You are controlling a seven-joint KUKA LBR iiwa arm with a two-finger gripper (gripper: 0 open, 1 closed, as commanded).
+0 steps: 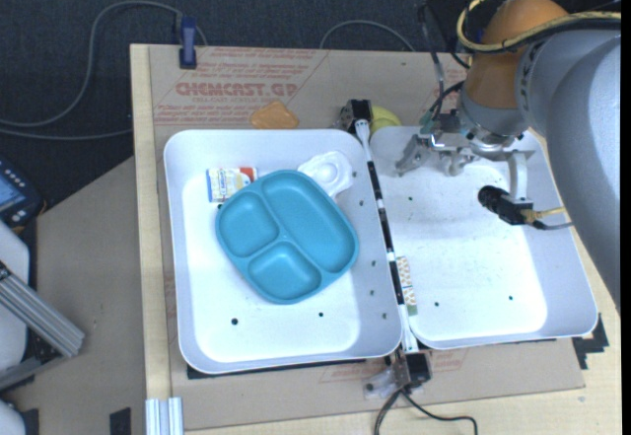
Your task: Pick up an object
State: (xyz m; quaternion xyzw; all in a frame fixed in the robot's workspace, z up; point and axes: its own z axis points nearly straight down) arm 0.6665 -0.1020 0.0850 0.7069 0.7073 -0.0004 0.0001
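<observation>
Board (148,226), tan with red lettering, lies under both bins. The left bin (197,325), shallow, white and smooth with rounded corners, fills the centre-left of the frame.

In its upper left part lies a small flat packet (229,181), white with red and blue print, its right end just beside the plate's rim.

The blue plate (286,236) sits in the middle of the left bin. It is smooth, matte plastic, a rounded slab divided into three hollows. It lies turned at a diagonal to the bin walls. The outline is nearly as wide as long; the slightly longer axis appears to run from upper left to lower right. The single hollow points toward the bottom of the frame, the paired hollows toward the top.

A small white moulded piece (330,172) touches the plate's upper right edge.

Above the bins, on the board, rest an orange lump (274,114) and, further right, a yellow rounded item (385,117).

The right bin (473,285) is white and speckled.

The gripper (434,159) hangs over its upper left corner, metal fingers spread apart with nothing between them, well apart from the plate. The grey arm (582,127) enters from the upper right.
</observation>
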